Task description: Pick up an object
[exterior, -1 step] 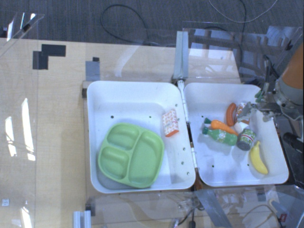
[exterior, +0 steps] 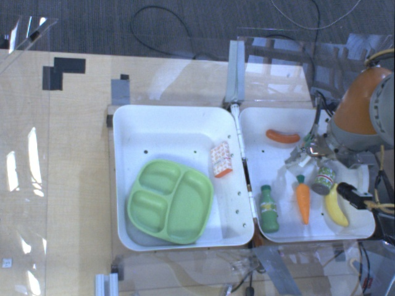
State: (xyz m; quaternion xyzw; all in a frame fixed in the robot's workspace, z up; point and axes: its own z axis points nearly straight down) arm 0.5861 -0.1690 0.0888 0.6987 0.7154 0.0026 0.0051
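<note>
Five items crowd my right bin (exterior: 259, 142): my claw (exterior: 307, 150), jaw state unreadable, sits low between sausage (exterior: 282, 137), carrot (exterior: 303, 203) and small can (exterior: 323, 180), so a close could nudge neighbours and grab nothing.

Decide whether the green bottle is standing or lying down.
Lying down. The green bottle rests lengthwise on the right bin's floor, cap pointing toward the far side.

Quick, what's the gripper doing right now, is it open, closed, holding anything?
Gripper: low in the right bin, between the sausage and the carrot; open or closed cannot be told, and nothing visibly held.
</note>
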